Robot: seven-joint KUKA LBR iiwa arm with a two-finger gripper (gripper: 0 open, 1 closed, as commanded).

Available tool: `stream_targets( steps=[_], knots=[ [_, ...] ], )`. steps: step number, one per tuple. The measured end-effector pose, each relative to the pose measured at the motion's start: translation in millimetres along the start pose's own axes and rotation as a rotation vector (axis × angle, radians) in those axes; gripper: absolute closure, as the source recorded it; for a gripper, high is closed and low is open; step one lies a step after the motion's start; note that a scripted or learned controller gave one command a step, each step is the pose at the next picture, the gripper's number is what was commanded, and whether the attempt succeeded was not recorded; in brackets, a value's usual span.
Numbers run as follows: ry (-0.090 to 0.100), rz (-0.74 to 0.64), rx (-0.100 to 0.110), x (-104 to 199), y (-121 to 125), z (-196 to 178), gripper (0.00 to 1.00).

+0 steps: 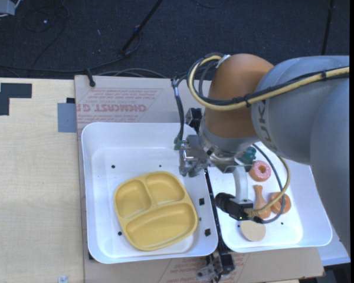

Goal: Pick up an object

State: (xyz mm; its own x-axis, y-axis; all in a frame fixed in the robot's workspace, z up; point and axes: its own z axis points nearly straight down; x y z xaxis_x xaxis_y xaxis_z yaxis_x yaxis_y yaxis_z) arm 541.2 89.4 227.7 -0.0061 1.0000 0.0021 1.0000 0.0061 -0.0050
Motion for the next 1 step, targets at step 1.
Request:
stream_targets(
  steps=[1],
  knots=[
    [-0.002,0.004,0.000,-2.5,0.4,0.4,0.00]
  ],
)
